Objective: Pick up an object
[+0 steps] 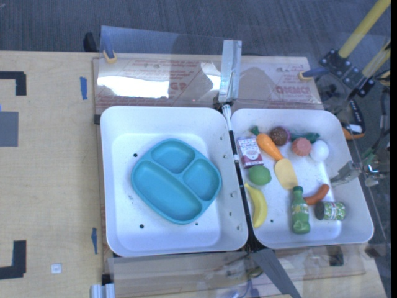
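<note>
step: approach, nothing grasped | targets: toy foods in right white plastic bin (356,225), green plastic bottle (300,211) upright, clear of neighbours | jaws: state cannot be told | advice: descent centred over bottle, yellow banana (257,205) avoided

little of the arm (376,161) shows, at about 3 o'clock on the view's edge: a dark grey, blurred mass, its outline hard to make out. thin black cables (355,112) run down beside it. the gripper (346,174) is a slim, pale grey metal wedge, shiny on its upper face and tapering to a point. toward 1 o'clock of the gripper sits a short orange sliver (353,133) with a white patch; whether it is the arm's orange band cannot be told.
</note>
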`<state>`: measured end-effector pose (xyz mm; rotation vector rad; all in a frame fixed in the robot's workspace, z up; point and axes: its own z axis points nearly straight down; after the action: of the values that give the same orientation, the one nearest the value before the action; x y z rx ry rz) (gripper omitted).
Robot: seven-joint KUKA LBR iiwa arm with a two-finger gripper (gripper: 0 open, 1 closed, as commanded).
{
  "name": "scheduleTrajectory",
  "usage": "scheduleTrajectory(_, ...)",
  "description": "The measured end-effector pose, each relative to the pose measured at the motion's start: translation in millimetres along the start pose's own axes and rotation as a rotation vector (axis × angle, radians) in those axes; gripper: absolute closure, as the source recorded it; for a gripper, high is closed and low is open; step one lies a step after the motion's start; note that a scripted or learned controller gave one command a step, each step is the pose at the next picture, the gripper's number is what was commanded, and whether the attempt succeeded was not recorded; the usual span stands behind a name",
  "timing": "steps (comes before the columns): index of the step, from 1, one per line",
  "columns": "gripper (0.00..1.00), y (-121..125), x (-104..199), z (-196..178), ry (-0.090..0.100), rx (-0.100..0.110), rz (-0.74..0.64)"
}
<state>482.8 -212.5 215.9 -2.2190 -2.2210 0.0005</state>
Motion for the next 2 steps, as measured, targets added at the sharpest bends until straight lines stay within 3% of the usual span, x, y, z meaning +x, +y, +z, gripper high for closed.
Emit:
scheduleTrajectory(1, 0.0, 38, 57, 86, 0.002, 0.004, -0.126)
scheduleTrajectory(2, 0.0, -1, 78, 129, -0.002, -0.007, -0.079)
